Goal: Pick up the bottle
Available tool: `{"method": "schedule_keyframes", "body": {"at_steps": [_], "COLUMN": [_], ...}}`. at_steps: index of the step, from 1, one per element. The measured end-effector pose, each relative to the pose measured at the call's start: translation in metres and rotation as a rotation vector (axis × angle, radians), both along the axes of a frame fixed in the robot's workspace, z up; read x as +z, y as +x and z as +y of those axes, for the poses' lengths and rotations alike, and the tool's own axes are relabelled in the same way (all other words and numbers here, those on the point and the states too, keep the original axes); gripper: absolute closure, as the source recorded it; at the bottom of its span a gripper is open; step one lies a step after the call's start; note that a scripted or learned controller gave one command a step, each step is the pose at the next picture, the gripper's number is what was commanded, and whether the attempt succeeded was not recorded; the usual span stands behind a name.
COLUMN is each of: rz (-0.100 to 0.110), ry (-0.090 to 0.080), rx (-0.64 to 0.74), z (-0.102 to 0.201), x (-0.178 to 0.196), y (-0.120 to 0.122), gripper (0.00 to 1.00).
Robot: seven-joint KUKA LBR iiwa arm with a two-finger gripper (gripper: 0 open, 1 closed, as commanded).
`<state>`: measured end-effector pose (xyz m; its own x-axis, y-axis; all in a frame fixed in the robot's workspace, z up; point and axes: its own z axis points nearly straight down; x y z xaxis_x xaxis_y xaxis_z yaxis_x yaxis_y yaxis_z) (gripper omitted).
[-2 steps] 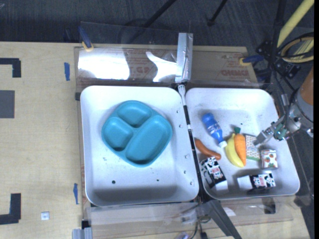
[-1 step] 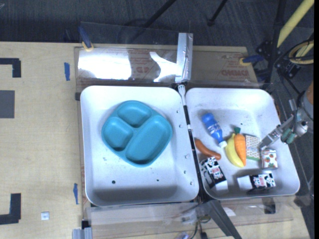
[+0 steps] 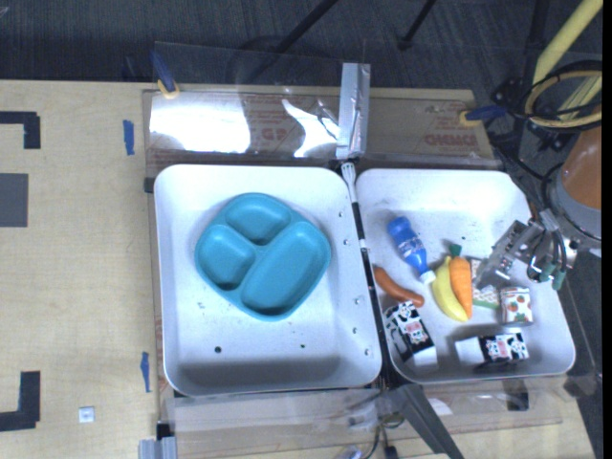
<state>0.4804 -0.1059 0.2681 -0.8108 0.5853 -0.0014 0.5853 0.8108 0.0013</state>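
Nearest the camera, two cow-patterned cartons (image 3: 409, 329) lie along the right white bin's (image 3: 449, 187) front wall. The small blue plastic bottle (image 3: 408, 245) lies tilted beside the divider, near a toy carrot (image 3: 461, 282) and banana (image 3: 448, 295). The claw (image 3: 504, 256) hovers right of them, its opening unclear; descending there risks snagging the carrot instead. Open room lies behind the bottle.

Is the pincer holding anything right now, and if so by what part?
Nothing is held. The pincer hangs over the right bin, apart from the blue bottle.
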Motion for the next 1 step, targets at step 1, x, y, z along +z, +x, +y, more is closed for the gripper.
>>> {"method": "schedule_keyframes", "body": {"at_steps": [1], "rz": [0.002], "ry": [0.001], "rx": [0.376], "z": [0.0197], "x": [-0.0080], "y": [0.0048], "gripper": [1.00]}}
